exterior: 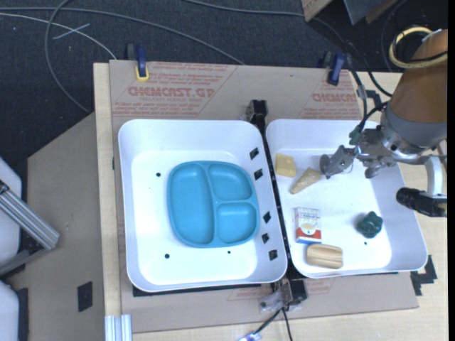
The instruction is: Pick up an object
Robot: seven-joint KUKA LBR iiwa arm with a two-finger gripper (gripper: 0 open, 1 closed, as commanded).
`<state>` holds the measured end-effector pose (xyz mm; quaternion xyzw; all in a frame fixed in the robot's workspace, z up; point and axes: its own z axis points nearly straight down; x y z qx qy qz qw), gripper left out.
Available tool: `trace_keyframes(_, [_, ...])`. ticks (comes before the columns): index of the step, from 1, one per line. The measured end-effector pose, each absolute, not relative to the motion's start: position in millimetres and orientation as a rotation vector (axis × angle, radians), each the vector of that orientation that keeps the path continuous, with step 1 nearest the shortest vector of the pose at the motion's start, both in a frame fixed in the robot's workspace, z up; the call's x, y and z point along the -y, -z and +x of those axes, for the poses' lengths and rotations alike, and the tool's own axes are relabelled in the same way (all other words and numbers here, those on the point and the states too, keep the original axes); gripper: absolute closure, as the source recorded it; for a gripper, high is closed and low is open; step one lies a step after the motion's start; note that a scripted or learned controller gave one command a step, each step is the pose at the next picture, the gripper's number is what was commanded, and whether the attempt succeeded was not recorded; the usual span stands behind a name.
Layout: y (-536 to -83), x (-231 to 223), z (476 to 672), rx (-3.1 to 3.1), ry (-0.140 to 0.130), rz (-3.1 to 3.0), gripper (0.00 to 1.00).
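1. The approach step is judged under way: the gripper [335,163] is poised just beside a pale wedge [306,180], nothing seen held; its opening cannot be told.
2. A short descent toward the wedge, below-left, is called for.

Two bins sit side by side on a bench [106,190]. The left bin [135,190] holds a divided plate [212,203] at its middle. The right bin [409,240] holds a cheese block [285,165] and wedge [306,180] toward the back left, a small carton [307,225] and a bread roll [323,256] at the front, and a small round object [369,224] to their right.
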<state>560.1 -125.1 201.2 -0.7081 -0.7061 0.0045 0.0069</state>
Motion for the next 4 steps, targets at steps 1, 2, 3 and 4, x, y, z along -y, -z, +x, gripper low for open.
trace_keyframes(1, [-209.4,124.7,563.0,2.221,0.0,-2.219,0.0])
trace_keyframes(2, [-162.9,117.4,567.8,2.219,-0.003,-2.217,0.0])
trace_keyframes(3, [-120.0,120.9,572.9,2.219,-0.001,-2.219,0.0])
trace_keyframes(4, [-84.6,120.3,573.1,2.219,-0.001,-2.219,0.0])
